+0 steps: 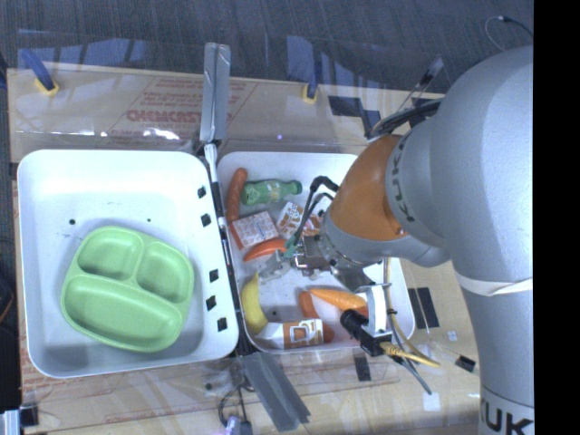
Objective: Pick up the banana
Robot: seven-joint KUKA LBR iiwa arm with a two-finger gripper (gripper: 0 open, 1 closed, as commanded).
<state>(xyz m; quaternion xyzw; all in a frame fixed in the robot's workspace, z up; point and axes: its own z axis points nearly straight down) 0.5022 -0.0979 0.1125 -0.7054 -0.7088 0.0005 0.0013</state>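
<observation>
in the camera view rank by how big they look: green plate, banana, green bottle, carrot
1. green plate, by far the largest
2. banana, green bottle and carrot: all look about alike in length, and the arm hides part of the carrot, so no ranking among them

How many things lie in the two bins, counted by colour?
Partly hidden by the arm, so what I can make out:
Green: 2, divided plate and bottle
Yellow: 1, banana
Orange or red: 4, sausage, carrot, a red piece, orange packet
Red-and-white box: 1
Total: 8
</observation>
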